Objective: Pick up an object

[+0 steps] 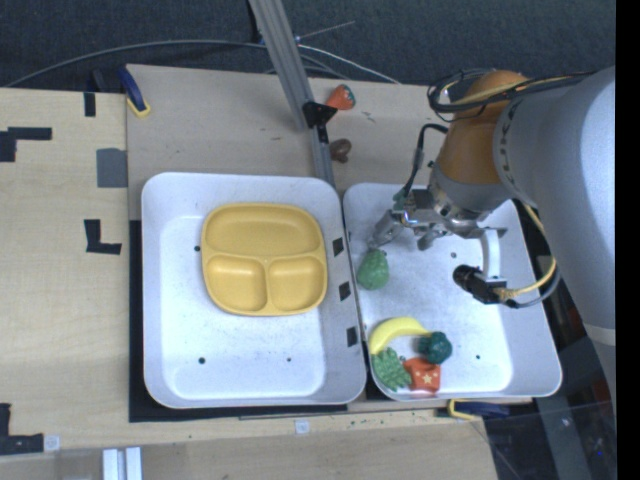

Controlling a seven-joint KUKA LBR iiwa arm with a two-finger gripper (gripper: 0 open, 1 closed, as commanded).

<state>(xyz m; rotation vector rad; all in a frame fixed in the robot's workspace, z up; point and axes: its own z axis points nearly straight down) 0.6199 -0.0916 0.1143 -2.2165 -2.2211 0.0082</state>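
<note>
Two white bins (155, 268) are seen side by side on a wooden bench. The pincer (392, 230) is spread open, nothing held; a green object (373, 270) lies just below its fingertips.

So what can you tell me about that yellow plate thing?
The yellow tray is a smooth, plastic-looking dish with rounded corners and three hollows: one long one across the far side and two smaller ones side by side nearer the camera. All three look bare. It lies flat in the left white bin, toward the bin's far end, slightly turned. It touches only the bin floor.
</note>
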